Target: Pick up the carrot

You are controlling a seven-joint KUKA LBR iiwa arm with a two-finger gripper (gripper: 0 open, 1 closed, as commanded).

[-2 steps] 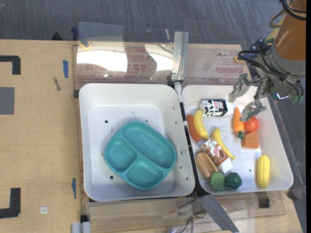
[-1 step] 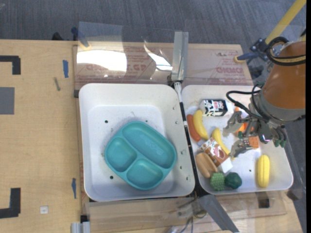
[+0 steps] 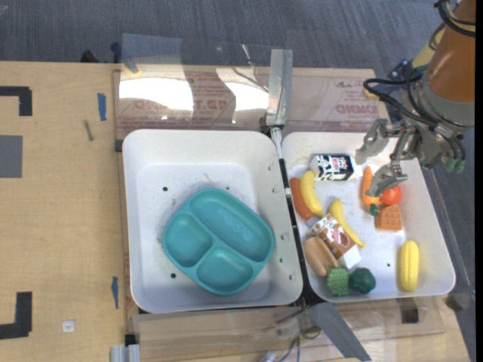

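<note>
Crowding carrot [image 3: 367, 185]: tomato [image 3: 390, 195], waffle [image 3: 389, 218].

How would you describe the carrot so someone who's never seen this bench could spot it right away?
Look in the right bin, near its upper right part, just under the gripper. The carrot is a thin orange stick standing nearly upright beside a round red tomato, above a square waffle. It is far slimmer than anything around it.
</note>
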